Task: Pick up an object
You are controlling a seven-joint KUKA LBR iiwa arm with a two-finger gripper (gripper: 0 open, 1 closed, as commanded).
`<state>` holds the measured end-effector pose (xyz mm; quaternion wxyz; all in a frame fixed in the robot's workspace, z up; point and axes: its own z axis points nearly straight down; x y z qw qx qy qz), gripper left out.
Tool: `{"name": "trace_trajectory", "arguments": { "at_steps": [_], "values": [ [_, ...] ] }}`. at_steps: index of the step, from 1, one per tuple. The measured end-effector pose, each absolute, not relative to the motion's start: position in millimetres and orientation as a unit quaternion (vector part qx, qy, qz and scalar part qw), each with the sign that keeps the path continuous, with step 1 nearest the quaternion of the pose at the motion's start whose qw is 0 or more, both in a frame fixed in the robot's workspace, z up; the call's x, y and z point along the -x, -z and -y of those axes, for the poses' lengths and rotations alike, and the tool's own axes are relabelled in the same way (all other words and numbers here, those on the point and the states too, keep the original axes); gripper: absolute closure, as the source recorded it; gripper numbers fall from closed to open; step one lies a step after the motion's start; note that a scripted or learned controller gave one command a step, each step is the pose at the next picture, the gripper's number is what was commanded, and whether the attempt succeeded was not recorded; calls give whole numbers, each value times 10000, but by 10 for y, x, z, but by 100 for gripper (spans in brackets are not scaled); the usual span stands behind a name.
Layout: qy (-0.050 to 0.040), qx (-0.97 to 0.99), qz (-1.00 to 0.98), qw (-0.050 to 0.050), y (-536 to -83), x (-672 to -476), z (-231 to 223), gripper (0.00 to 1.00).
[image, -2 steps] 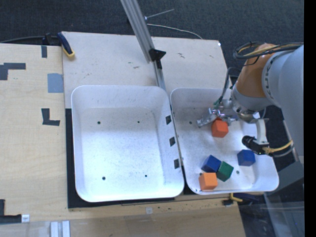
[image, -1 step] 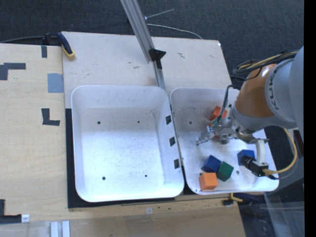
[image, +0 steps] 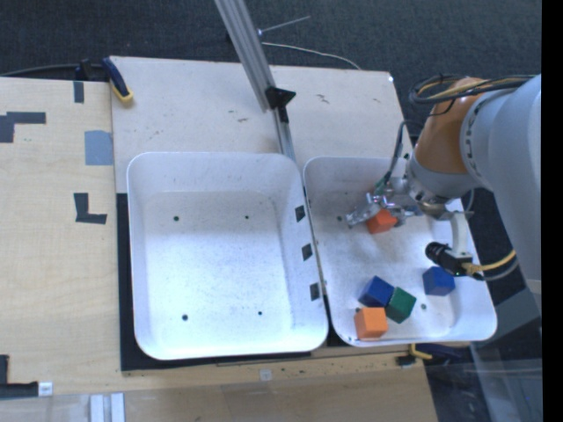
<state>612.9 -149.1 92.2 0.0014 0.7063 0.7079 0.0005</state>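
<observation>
Your gripper [image: 376, 214] is down low in the right bin [image: 345, 176], right at the red-orange block [image: 383, 222]. You cannot tell from here if it has the block. Squeeze it in the middle, then lift straight up and slow. Stay away from the bin wall. The other blocks [image: 387, 304] sit together near the front, well apart

The arm [image: 493, 139] is cut off by the frame edge at three o'clock, its wrist hides most of the gripper [image: 374, 211] and the upper part of an orange block [image: 383, 223], and the gripper's metal parts are too small to read clearly.
</observation>
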Motion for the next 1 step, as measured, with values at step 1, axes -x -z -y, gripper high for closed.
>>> {"name": "trace_trajectory", "arguments": {
  "at_steps": [1],
  "values": [
    [9,-7065,-7077,-12,-1010,-6104,1486,100]
  ]
}}
